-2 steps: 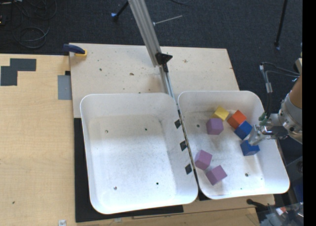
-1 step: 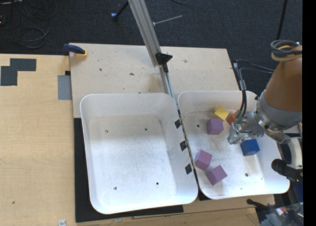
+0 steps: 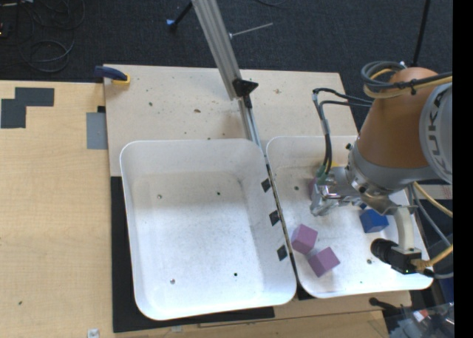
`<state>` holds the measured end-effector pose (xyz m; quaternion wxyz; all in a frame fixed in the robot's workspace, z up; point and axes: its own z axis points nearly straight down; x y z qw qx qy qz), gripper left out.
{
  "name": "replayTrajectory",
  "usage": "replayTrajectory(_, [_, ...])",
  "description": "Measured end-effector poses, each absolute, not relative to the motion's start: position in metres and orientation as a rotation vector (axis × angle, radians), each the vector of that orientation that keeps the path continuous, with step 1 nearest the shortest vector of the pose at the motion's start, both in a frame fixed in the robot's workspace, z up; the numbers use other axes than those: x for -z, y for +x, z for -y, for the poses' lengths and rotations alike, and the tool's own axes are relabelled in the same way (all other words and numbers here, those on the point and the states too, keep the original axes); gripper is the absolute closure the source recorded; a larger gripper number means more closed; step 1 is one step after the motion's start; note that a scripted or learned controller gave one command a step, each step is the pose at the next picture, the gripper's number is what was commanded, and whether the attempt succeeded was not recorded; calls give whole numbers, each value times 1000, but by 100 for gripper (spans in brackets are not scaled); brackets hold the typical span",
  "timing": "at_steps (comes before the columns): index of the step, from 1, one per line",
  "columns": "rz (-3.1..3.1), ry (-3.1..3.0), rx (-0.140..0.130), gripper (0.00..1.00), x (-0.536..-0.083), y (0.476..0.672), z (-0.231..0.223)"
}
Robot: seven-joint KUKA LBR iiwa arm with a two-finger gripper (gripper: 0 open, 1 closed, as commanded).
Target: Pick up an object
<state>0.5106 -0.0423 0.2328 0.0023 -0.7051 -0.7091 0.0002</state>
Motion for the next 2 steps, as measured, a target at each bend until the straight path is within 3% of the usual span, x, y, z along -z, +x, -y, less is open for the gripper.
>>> replayTrajectory(2, [2223,-2215,-3,100,-226,522,-54])
